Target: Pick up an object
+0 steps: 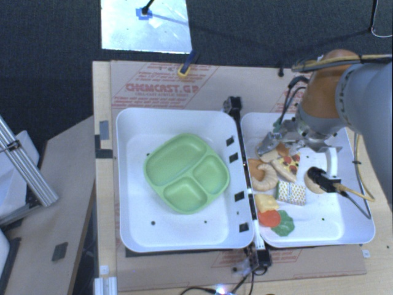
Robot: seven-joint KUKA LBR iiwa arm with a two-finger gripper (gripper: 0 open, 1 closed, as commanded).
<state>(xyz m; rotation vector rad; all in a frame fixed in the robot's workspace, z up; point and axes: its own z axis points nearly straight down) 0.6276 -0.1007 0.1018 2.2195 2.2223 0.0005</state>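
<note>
The step in hand is judged to be the approach: the gripper [274, 142] is seen low over the far left part of the right bin [351, 227], and nothing can be seen held in it. Whether it is open or closed cannot be told from this slant, since the tip is blurred against the toys beneath it.

The likeliest target is taken to be the pizza slice [287, 165], which lies just beside the gripper on its near side, touching or almost touching it. A tan pastry [263, 174] lies close by, nearer the camera and a little toward the left bin [131, 183].

For the next move, a short shift toward the chosen piece and a straight descent would be called for, with the grip closed across the narrow width of the piece. Because the slice and the pastry are crowded together, one could be pushed aside or both caught at once.

Further from the gripper, toward the camera, a checkered block [291, 193] is found, then an orange piece [265, 203], a red piece [270, 218] and a green leafy piece [284, 225], all in the right bin and bunched along the wall it shares with the other bin.

The left bin, well apart from the gripper across the divider, holds one green divided plate [186, 173], lying flat with its three compartments bare
</note>
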